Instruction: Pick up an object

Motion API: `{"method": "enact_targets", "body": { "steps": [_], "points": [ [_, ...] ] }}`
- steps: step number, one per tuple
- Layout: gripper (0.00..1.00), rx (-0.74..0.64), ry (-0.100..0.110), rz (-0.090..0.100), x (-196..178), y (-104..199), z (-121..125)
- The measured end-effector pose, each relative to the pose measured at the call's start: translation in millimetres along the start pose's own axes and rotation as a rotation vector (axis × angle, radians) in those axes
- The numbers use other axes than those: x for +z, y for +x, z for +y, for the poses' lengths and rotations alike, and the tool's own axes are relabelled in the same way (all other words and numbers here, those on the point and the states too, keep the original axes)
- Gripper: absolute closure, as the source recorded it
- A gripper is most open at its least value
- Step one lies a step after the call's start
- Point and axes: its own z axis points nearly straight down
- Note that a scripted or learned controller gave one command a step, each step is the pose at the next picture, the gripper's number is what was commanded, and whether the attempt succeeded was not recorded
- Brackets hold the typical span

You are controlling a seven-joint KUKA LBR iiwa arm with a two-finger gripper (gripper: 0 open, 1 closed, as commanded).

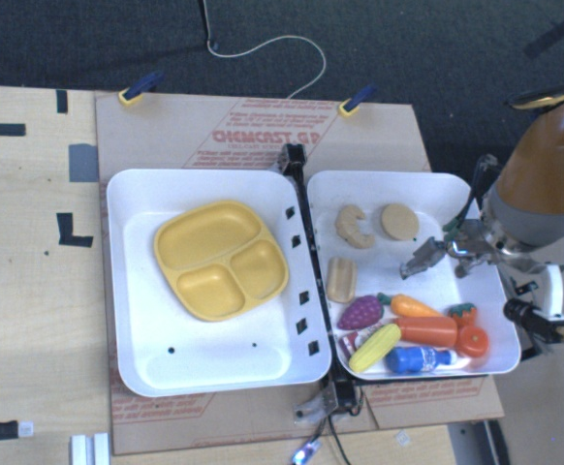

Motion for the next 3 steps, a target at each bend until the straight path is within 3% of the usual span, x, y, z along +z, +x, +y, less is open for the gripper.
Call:
{"method": "enact_targets", "body": {
  "steps": [1,2,3],
  "points": [
    [0.00,-0.005,-0.009,0.000,-110,46,-31],
    [0.00,-0.006,-0.020,-0.002,-266,82,-40],
    [0.00,-0.004,-0.014,-0.001,-356,118,-40]
  ]
}}
